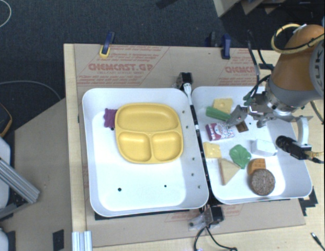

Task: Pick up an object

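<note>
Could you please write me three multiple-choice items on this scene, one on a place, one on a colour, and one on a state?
1. Where does the yellow divided tray lie?
A. In the left bin
B. In the right bin
C. On the floor

2. What colour is the thing tucked against the tray's left edge?
A. Green
B. Purple
C. Orange

3. How does the tray sit in its bin?
A. Standing on its edge
B. Flat, hollows facing up
C. Upside down

Answers:
1. A: the tray rests in the left bin, while the food toys lie in the right bin, where the end effector hovers.
2. B: a purple piece shows beside the tray's left rim.
3. B: all three hollows of the tray are open to the camera.
</note>
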### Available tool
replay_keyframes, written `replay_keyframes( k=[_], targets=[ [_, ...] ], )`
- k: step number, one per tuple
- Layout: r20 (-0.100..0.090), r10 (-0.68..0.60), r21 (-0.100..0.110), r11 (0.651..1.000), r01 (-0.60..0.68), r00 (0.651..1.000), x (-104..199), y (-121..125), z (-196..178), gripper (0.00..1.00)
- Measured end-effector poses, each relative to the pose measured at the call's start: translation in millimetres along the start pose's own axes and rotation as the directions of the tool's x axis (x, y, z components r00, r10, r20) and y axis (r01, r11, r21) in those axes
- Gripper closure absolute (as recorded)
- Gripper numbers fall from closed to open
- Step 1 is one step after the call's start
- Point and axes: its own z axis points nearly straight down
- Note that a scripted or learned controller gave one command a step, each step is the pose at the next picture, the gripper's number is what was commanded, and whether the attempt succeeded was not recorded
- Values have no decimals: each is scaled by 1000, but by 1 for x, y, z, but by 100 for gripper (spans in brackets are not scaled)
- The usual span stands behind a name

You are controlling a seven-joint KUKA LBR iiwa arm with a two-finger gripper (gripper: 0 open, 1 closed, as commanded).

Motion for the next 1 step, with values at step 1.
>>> replay_keyframes(
  k=[1],
  targets=[
    [0,0,-1,1000,0,1000,-3,-9,48,0]
  ],
)
